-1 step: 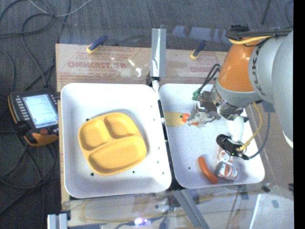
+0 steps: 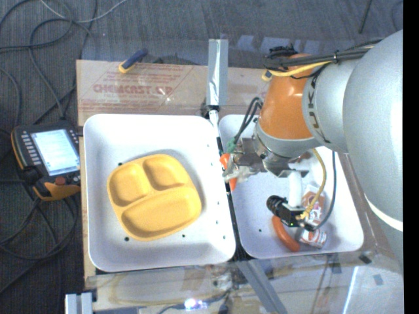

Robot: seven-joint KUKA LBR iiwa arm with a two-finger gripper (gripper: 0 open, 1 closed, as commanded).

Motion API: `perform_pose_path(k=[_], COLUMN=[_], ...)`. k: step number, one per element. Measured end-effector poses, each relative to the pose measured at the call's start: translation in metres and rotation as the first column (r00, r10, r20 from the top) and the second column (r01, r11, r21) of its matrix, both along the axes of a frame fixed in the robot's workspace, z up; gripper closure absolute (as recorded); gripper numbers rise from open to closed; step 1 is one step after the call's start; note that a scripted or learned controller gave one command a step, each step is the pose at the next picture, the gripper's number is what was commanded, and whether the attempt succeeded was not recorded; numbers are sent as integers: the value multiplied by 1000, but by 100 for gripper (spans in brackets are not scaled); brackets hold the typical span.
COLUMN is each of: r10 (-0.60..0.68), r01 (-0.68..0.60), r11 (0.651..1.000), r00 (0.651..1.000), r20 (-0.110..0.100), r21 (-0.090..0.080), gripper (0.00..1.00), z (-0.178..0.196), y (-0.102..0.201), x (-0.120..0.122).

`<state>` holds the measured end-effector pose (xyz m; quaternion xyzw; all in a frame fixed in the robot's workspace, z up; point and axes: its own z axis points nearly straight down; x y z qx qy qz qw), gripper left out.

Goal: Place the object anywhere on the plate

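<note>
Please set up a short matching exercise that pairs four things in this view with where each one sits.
Things:
1. yellow plate
2. handheld controller
3. orange object
4. blue-and-yellow tool

Places:
A. on the cardboard sheet behind the bins
B. in the left bin
C. on the floor left of the bench
D. near the front of the right bin

Pairs: 1-B, 2-C, 3-D, 4-A
</note>
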<state>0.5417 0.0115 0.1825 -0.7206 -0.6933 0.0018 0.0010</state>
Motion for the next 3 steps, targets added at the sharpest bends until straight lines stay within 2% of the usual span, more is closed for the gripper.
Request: perform_pose_path(k=[1, 2, 3], r10=[4, 272, 271], r01=[-4, -272, -271], r11=[1000, 962, 963], r00=[1000, 962, 963], r20=[-1, -1, -1], r21=[0, 1, 2], gripper=[100, 100, 0], z=[0, -16, -16], y=[58, 122, 122], x=[3, -17, -17])
